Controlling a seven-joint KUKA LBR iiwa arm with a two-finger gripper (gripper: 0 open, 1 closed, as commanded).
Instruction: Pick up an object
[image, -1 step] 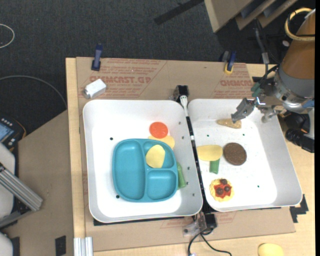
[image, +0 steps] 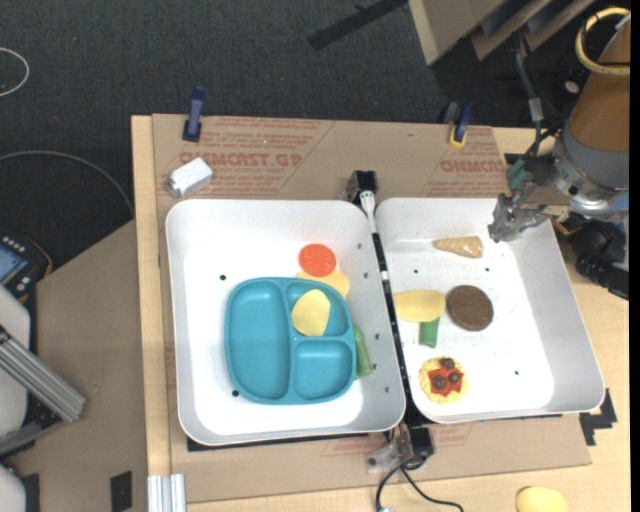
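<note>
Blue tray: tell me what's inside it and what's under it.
A yellow piece lies in the blue tray's upper right compartment. The tray sits in the left bin, covering part of a green piece and the floor beneath.

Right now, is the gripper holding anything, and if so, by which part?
Nothing is held. The gripper hangs above the right bin's far corner, apart from the tan wedge beside it, with no item between its tips.
</note>
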